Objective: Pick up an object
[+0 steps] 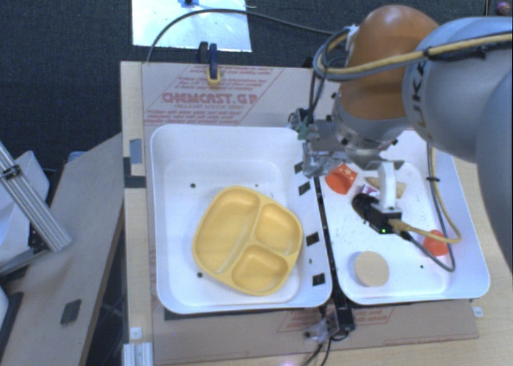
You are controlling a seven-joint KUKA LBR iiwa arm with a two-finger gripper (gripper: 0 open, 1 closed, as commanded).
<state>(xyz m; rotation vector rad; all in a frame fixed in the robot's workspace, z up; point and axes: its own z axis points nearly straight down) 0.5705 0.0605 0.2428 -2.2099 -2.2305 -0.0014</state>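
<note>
My gripper [320,161] hangs low over the divider between the two white bins, at the upper left corner of the right bin [473,276]. A small red-orange object [341,179] lies just to its right, touching or very close to the gripper's tip; whether it is held is hidden. A tan round disc [371,268] rests near the front of the right bin. Another orange piece [437,243] sits by that bin's right side. A yellow three-compartment plate [247,238] lies in the left bin [172,196].
The arm's orange band and grey body cover the back of the right bin. A cardboard sheet [212,92] with a yellow-black clamp [212,64] lies behind the bins. Aluminium profile [32,204] stands at the far left.
</note>
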